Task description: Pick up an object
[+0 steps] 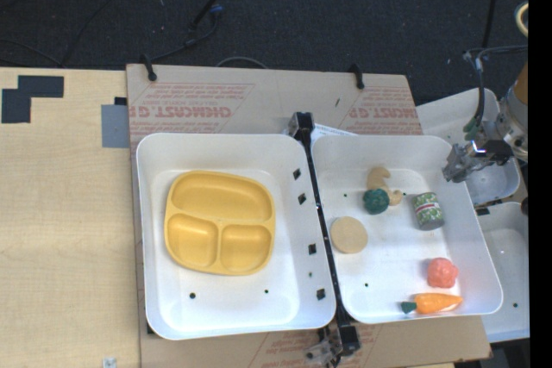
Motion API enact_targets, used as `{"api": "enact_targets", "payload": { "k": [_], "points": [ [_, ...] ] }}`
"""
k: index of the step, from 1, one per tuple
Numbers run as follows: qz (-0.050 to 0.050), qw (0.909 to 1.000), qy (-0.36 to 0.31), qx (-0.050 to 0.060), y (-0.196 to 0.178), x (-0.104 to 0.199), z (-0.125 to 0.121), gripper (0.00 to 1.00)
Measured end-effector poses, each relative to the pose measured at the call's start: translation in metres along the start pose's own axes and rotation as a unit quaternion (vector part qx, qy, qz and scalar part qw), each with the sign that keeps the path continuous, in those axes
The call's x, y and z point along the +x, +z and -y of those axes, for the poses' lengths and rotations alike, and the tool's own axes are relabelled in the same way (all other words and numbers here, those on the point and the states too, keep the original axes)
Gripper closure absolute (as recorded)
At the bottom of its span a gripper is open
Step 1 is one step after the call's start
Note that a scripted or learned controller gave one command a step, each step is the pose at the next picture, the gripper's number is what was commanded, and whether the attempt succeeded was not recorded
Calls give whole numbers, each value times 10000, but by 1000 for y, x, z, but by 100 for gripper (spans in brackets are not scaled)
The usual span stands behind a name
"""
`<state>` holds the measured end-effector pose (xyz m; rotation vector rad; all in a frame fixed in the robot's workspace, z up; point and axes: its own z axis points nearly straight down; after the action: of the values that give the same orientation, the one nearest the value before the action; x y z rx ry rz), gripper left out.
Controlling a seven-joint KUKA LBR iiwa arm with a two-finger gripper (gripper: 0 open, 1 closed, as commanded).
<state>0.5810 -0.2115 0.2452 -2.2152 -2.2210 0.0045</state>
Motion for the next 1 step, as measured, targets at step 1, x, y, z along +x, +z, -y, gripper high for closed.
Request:
{"api": "enact_targets", "payload": {
  "k": [1],
  "points": [
    [-14,10000,-16,22,16,49,2,100]
  ]
}}
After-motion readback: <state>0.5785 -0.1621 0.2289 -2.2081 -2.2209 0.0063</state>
